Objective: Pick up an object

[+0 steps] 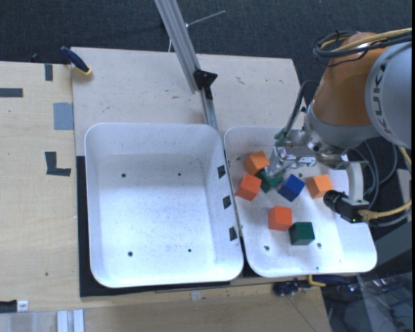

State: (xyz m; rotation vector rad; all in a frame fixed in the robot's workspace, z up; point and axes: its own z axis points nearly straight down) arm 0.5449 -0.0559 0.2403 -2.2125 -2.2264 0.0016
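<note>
1. You see the end effector (282, 166) low in the right bin (346, 258), over a cluster of blocks; you cannot tell its state.
2. Beneath it lies a dark green block (269, 181), touching a blue block (291, 187).
3. Orange blocks (249, 186) and a green cube (302, 233) sit nearby.
4. The left bin (97, 185) adjoins.

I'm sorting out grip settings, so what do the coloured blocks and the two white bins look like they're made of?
The blocks, like the orange block and the green block, look like painted wood or foam: matte, sharp-edged, no shine. The right bin and left bin look like thin moulded plastic, smooth with rounded rims.
</note>
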